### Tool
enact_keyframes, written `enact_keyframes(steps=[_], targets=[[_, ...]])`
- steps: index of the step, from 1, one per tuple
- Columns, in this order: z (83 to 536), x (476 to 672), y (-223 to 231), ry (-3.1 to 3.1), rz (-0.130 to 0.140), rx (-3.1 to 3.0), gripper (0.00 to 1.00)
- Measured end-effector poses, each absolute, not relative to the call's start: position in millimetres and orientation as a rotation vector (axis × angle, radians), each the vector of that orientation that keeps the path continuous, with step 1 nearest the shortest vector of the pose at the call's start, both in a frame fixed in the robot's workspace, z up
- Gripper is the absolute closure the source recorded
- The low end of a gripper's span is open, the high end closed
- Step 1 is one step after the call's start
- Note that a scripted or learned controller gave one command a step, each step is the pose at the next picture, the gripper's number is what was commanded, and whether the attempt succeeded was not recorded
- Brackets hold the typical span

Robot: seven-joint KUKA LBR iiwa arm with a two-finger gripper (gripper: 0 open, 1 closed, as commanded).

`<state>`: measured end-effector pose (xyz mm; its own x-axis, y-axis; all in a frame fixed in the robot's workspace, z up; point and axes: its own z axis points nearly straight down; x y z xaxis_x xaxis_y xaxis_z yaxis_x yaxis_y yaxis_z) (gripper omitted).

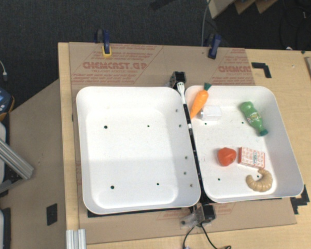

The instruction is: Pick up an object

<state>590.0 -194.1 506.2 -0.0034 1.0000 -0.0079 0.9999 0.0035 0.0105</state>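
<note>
I go for the red block [226, 156], lower right; it sits alone. I cannot tell the jaws' state.

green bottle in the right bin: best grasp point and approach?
Take the green bottle across its fat body, coming straight down from above. It lies flat, tilted diagonally, so close across the short axis. It has bare floor around it in the right bin, so nothing crowds it.

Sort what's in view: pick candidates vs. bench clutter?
Pick candidates, all in the right bin: carrot, small white block, green bottle, red piece, patterned card, tan croissant-like piece.

Clutter: left bin, blue clamps, cardboard sheet.
</note>
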Motion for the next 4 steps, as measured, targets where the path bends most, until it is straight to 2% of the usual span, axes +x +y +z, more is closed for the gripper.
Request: enact_keyframes(steps=[1, 2, 3, 4], targets=[[518, 590.7, -194, 2.212, 0.006, 2.202, 1.00], [517, 590.7, -194, 2.213, 0.005, 2.203, 0.00], [529, 591.4, -194, 2.210, 0.007, 2.197, 1.00], [528, 591.4, -194, 2.210, 0.006, 2.198, 0.00]])
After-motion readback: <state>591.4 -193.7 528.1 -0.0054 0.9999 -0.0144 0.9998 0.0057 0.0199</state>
